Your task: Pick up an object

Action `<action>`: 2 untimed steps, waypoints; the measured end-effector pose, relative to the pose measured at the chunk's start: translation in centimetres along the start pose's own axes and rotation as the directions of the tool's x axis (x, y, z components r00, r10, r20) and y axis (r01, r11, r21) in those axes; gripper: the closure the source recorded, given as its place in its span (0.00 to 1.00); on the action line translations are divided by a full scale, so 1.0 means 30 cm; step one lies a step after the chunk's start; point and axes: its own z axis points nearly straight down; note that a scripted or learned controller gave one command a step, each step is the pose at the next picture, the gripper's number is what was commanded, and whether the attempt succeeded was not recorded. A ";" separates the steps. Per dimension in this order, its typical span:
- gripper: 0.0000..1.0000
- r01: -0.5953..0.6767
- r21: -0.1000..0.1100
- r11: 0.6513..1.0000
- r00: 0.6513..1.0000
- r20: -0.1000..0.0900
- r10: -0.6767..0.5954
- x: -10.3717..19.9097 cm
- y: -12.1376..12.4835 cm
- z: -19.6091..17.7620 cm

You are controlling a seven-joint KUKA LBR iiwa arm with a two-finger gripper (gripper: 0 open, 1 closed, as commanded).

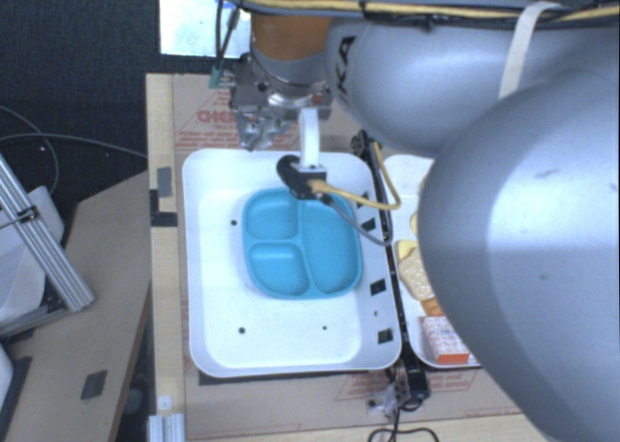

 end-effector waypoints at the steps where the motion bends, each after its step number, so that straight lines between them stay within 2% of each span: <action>1: 1.00 -0.004 -0.021 1.000 1.000 -0.004 0.004 -0.017 0.005 -0.621; 2: 1.00 -0.005 -0.013 1.000 1.000 -0.001 0.005 -0.037 0.061 -0.881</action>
